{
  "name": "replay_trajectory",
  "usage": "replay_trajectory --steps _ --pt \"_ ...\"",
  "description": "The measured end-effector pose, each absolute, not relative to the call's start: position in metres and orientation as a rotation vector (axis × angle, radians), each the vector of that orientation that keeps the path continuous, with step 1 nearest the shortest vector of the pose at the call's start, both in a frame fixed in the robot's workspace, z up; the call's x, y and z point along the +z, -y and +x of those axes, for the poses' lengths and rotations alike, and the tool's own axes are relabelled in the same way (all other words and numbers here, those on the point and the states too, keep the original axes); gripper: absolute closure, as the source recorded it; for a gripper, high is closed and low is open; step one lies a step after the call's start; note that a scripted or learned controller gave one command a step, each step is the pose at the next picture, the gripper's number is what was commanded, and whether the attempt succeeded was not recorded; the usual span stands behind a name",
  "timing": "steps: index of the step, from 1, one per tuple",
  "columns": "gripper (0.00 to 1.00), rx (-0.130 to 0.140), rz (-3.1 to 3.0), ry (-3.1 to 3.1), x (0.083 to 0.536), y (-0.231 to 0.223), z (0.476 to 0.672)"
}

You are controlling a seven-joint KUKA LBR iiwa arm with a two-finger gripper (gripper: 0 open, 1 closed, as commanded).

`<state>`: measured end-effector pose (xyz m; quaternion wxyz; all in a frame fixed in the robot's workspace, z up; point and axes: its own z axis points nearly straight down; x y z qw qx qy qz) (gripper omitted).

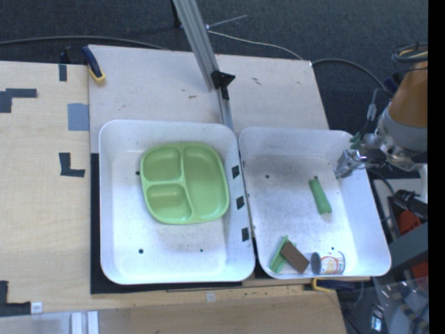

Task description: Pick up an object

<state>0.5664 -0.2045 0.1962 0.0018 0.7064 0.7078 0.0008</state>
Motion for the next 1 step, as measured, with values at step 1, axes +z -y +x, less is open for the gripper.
replay_trajectory --steps 1 --pt "1.0 0.004 2.215 -2.22 0.2599 0.205 0.57"
